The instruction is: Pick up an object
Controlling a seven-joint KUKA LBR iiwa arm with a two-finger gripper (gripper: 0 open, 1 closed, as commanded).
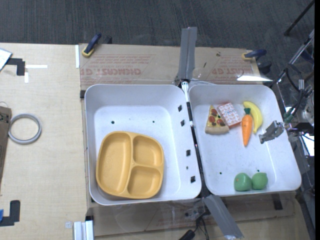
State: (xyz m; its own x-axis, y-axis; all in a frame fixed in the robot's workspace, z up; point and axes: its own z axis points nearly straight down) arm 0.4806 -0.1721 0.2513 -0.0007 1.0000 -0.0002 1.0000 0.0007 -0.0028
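Two white bins (100,104) are seen. A yellow-orange divided plate (131,164) is shown. An orange carrot (246,126), yellow banana (254,115), red-dotted pizza slice (216,121), pink-red patterned packet (230,113) and two green fruits (251,181) are shown.

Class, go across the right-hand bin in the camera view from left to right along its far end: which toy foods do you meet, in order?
Pizza slice → red and white packet → carrot → banana.
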